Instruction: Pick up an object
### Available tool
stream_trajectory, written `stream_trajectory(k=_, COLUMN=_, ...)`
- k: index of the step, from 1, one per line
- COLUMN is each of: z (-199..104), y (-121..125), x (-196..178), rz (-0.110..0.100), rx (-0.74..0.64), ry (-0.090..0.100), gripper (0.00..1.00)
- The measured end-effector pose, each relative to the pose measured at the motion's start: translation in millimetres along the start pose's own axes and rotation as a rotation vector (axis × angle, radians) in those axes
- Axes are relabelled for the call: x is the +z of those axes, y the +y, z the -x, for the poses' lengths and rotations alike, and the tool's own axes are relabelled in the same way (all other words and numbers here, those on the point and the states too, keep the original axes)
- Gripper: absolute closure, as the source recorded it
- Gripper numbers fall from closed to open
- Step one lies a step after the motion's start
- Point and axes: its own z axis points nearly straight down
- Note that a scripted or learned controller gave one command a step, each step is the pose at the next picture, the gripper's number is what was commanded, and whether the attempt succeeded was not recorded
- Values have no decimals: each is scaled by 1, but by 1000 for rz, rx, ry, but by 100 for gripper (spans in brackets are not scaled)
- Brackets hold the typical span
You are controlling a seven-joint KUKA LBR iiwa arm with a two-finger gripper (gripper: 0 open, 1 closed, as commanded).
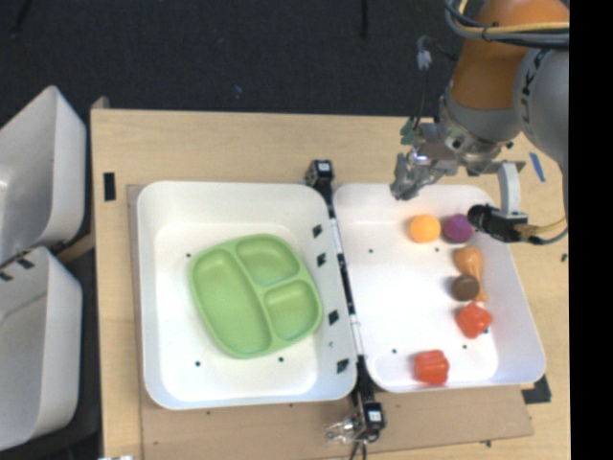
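Right bin point(383, 286), near to far: a red block point(431, 367), a red fruit point(473, 320), a brown-and-orange piece point(467, 274), then an orange ball point(424, 228) touching a purple ball point(457, 227). No writing is legible. The gripper point(406, 182) hovers above the bin's far edge, holding nothing; its opening cannot be judged. Left bin point(163, 372): green tray point(254, 295).

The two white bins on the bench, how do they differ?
The left bin holds one large green divided plate; the right bin holds several small items, among them an orange ball and a red block. The tool hangs over the right bin's far edge, not the left bin's. Both are shallow, white and similar in size.
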Motion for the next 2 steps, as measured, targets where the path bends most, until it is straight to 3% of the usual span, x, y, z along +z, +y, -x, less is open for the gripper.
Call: stream_trajectory(k=2, z=-108, y=8, x=-3, rz=2, rx=-1, ry=-1, gripper=100)
